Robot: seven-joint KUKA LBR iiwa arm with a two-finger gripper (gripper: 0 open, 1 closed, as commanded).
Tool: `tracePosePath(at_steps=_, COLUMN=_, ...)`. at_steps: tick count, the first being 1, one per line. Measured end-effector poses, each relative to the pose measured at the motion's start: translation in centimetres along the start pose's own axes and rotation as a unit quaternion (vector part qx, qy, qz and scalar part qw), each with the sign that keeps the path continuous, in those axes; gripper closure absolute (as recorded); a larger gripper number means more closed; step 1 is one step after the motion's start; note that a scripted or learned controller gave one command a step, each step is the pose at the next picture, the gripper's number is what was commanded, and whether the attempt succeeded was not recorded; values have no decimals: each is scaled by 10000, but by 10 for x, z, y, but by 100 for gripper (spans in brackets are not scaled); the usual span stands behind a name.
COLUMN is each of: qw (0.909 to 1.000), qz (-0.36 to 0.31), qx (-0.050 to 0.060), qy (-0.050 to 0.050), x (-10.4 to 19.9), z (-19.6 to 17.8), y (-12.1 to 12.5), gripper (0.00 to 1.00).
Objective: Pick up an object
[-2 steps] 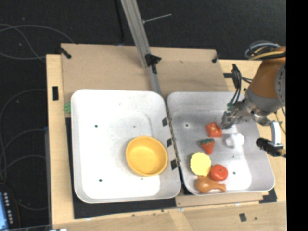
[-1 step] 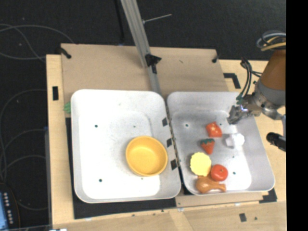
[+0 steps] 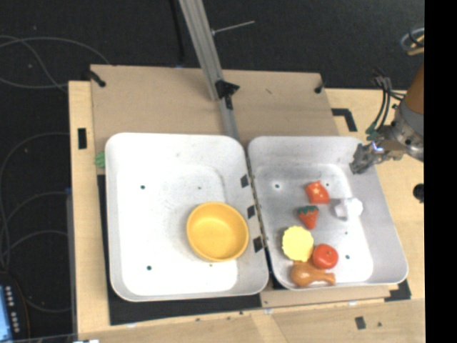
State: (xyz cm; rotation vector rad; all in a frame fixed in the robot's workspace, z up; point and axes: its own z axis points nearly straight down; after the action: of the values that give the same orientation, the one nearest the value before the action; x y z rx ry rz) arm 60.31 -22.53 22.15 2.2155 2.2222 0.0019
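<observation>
The right bin (image 3: 285,159) holds several toy foods: a red pepper-like piece (image 3: 317,192), a small strawberry (image 3: 308,216), a yellow round piece (image 3: 297,243), a red tomato (image 3: 325,256), a brown drumstick (image 3: 310,275) and a small white object (image 3: 348,208). My gripper (image 3: 363,156) hangs at the right bin's upper right corner, above and right of the toys, with nothing seen between its fingers. The arm reaches in from the right edge.
A yellow bowl (image 3: 217,231) sits in the left bin (image 3: 143,191), near its lower right. A grey metal pole (image 3: 207,48) slants from the top down to the gap between the bins. Cables lie on the dark floor at left.
</observation>
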Motion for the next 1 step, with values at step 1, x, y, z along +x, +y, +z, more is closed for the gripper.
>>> tracePosePath(at_steps=1, qw=10000, qz=-3, qx=-21, qy=-2, x=-1, z=-53, y=2, gripper=100)
